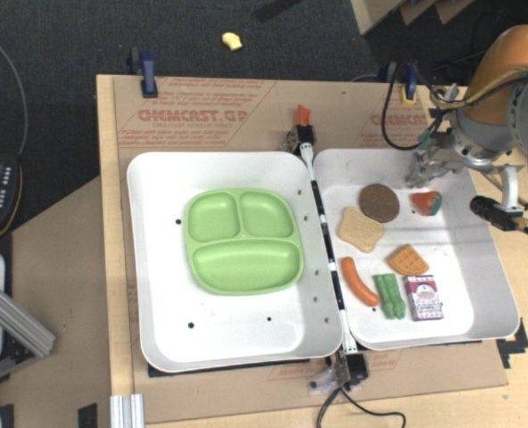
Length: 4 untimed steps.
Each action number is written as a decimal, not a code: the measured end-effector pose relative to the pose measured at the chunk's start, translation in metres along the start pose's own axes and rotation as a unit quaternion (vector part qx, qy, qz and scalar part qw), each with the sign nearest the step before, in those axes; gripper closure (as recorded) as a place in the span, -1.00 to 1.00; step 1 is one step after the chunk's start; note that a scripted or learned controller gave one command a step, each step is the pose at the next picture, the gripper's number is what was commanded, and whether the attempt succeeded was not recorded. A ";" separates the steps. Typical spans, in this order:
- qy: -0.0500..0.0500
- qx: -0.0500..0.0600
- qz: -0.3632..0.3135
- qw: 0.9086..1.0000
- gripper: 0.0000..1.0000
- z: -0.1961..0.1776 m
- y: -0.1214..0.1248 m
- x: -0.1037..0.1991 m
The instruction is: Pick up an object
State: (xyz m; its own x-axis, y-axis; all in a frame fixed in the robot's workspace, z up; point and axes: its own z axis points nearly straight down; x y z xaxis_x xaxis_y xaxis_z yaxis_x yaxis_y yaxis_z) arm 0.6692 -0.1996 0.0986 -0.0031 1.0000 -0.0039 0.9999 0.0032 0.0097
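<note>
The right bin [487,279] holds several toy foods. A brown round patty [378,202] and a red strawberry-like piece [426,202] lie near its back. A tan toast slice [360,230] and an orange cracker [408,260] lie mid-bin. An orange sausage [359,282], a green bean pod [389,295] and a small pink box [424,297] lie toward the front. My gripper [423,169] hangs over the bin's back right part, just behind the red piece and to the right of the patty. Nothing is seen held in it.
The left bin [157,310] holds a green divided plate [243,239]. The grey arm with its orange band [505,61] comes in from the upper right. A black cable [391,119] loops near the bin's back edge. Clamps [144,71] hold the board's corners.
</note>
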 end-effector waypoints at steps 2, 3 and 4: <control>-0.001 -0.002 -0.001 1.000 1.00 -0.010 0.001 0.000; -0.001 -0.001 -0.001 1.000 -1.00 -0.010 0.001 0.000; 0.007 0.006 0.001 1.000 -1.00 0.013 -0.016 -0.016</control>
State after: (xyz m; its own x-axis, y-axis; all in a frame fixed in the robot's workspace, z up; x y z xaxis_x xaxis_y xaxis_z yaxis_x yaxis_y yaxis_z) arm 0.6538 -0.2153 0.0855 -0.0012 1.0000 0.0092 1.0000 0.0012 -0.0016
